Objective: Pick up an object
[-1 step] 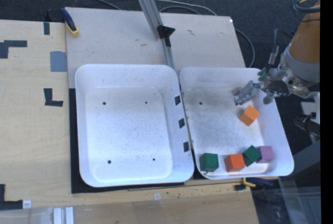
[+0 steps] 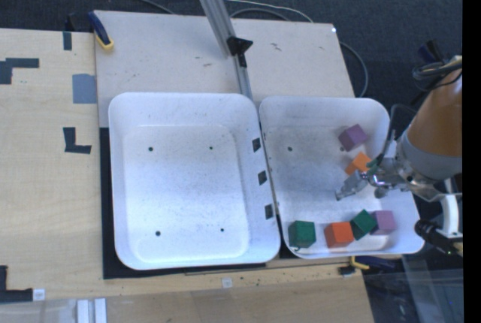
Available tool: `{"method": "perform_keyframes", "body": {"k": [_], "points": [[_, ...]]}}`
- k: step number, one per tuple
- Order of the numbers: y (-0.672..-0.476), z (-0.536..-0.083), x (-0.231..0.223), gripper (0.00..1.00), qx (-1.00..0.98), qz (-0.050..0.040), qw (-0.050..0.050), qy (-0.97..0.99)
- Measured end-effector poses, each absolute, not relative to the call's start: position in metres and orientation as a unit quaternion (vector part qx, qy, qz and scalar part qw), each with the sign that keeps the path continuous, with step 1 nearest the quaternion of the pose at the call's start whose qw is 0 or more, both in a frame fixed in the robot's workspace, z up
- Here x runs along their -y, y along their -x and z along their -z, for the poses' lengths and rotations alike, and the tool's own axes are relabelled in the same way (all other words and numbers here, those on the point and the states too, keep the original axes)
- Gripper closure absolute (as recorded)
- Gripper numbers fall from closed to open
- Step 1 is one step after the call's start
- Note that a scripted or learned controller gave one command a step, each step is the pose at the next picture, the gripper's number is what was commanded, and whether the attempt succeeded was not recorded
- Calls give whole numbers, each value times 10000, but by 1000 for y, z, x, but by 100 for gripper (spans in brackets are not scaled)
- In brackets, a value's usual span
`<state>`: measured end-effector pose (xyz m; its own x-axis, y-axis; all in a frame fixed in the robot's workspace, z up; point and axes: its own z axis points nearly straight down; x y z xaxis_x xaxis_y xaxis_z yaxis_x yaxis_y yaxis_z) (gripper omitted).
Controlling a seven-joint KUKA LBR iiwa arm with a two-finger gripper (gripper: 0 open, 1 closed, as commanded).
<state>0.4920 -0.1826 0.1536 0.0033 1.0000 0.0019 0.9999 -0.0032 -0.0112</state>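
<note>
Seen from above at a slant: two shallow white bins side by side on a bench. Left bin [image 2: 128, 164] with a speckled white floor. Right bin [image 2: 301, 134] holding six small blocks: a purple block [image 2: 352, 137] near the far right side, a small orange block [image 2: 360, 162] just below it, and along the near wall a dark green block [image 2: 302, 233], an orange-red block [image 2: 339, 233], a second green block [image 2: 364, 223] and a pale purple block [image 2: 385, 221]. Grey arm with an orange band reaching in from the right. Gripper [image 2: 355, 185] low over the right bin, just beside the small orange block, its metal fingers [image 2: 346, 192] too blurred to tell whether spread or pressed together. Nothing visibly pinched.
</note>
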Motion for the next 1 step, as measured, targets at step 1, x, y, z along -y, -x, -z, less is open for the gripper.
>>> {"method": "perform_keyframes", "body": {"k": [1], "points": [[-580,-88,194,0,7082,-10,8,7060]]}}
